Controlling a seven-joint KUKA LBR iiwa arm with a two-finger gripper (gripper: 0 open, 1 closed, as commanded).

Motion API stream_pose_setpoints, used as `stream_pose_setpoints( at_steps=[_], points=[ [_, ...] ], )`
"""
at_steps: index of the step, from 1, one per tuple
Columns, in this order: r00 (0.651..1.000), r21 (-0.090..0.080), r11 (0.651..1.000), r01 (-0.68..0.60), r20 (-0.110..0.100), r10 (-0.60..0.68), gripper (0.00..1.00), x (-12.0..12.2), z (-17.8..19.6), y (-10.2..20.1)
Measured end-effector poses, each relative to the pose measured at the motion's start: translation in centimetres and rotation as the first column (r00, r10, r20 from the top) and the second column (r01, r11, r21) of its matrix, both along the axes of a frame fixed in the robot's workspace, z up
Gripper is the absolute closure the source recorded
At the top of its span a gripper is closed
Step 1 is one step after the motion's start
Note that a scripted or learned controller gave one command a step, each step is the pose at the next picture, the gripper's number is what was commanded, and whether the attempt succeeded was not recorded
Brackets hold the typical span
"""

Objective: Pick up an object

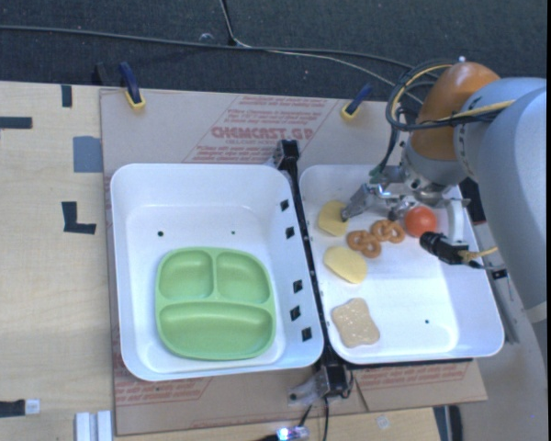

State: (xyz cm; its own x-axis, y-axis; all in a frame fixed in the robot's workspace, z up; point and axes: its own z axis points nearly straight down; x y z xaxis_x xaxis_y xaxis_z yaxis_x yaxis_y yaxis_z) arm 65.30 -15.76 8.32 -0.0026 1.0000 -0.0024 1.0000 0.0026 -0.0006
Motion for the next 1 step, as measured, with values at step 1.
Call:
stream_pose_setpoints(
  at_steps=[1],
  points=[
    [1.0,-0.002,1.0,-0.001,0.004,0.001,1.0,0.15,1.33,0.0]
  ],
)
